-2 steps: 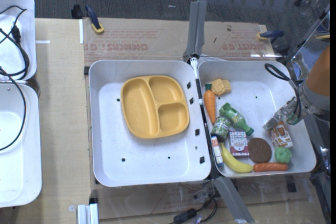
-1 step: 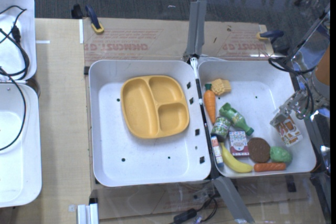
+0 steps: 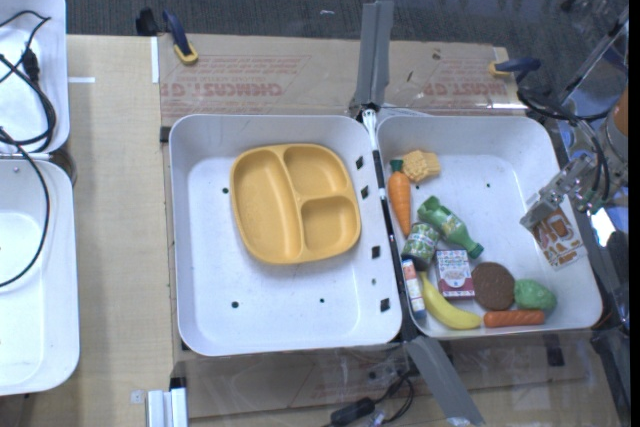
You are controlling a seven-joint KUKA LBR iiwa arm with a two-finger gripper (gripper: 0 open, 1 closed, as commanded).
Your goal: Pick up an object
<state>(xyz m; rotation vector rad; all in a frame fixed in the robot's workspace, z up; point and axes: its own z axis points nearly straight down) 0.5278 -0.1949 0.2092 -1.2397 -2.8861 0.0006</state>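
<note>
The tool (image 3: 572, 183) is at the right bin's (image 3: 500, 160) right wall, closed on a small printed packet (image 3: 555, 233) that hangs below it. Judged step: lift in progress. Next move requires a steady vertical rise clear of the wall.

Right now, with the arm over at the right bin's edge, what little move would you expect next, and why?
Probably a small lift straight up. The gripper hangs at the right bin's right wall with a small packet dangling at its tip, apparently caught, while the other items lie along the bin's left and bottom sides.
</note>
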